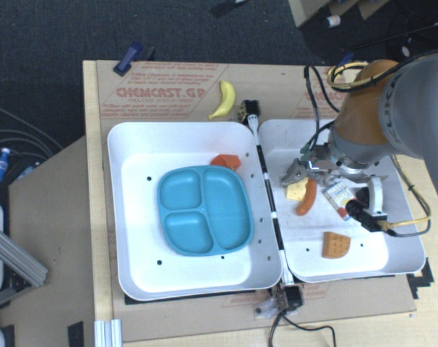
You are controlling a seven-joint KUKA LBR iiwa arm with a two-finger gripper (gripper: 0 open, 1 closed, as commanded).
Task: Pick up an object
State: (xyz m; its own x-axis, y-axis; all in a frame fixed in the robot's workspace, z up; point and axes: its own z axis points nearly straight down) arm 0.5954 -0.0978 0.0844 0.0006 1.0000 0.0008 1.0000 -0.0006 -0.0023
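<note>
1. I see my gripper (300,173) low in the right bin (392,262), near its left wall; I can't tell its state.
2. Yellow block (297,191) and orange sausage (306,198) lie just beneath it.
3. Waffle piece (335,245) sits near the front edge, open floor around it.
4. Blue tray (204,210) crowds the left bin (132,194).

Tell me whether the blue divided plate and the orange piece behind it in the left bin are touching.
Cannot tell. In the camera view the orange piece sits right at the far rim of the blue divided plate, with no plain gap or contact visible between them.
</note>
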